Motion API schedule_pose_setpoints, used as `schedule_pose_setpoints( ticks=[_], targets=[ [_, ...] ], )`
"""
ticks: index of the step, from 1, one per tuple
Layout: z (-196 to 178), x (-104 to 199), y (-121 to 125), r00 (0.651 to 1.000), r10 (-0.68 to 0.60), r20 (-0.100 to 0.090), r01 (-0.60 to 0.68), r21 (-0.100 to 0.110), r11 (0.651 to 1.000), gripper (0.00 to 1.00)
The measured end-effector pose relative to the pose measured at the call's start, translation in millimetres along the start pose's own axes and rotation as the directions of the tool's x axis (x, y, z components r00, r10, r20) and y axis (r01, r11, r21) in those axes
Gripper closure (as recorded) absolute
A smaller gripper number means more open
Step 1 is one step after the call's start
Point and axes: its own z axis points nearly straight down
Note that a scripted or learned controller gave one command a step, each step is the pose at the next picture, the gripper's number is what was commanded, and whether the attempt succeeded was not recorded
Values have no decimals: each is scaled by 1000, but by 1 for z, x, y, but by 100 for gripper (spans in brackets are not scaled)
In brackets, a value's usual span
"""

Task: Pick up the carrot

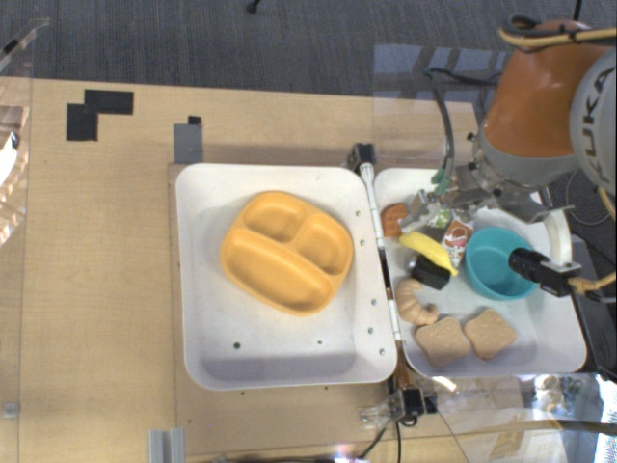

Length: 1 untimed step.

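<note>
Carrot, as best you can judge: small orange-brown rounded piece point(392, 220) at left edge of right white bin point(569, 355), against its wall.

Step in hand: approach, no grasp visible yet.

Grey-and-orange arm point(540, 104) hangs over back of right bin. Jaws near carrot among clutter; released or clenched, cannot tell.

Left white bin point(207, 355): yellow three-section plastic plate point(287, 251).

Right bin: teal bowl point(494, 263), two tan bread-like blocks point(443, 340), yellow banana point(427, 249).

Next move, your call: centre jaws over carrot, clear of banana and bin wall.

Yellow divided plate point(287, 251) in left bin point(207, 355). Right bin point(559, 350): teal bowl point(494, 261), banana point(429, 250), 2 bread slices point(442, 341) point(490, 333), croissant point(413, 300).
</note>
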Motion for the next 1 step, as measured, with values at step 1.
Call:
schedule_pose_setpoints(
  ticks=[1],
  targets=[
    [83,64,-20,998,-64,-8,64,12,998,0]
  ],
)
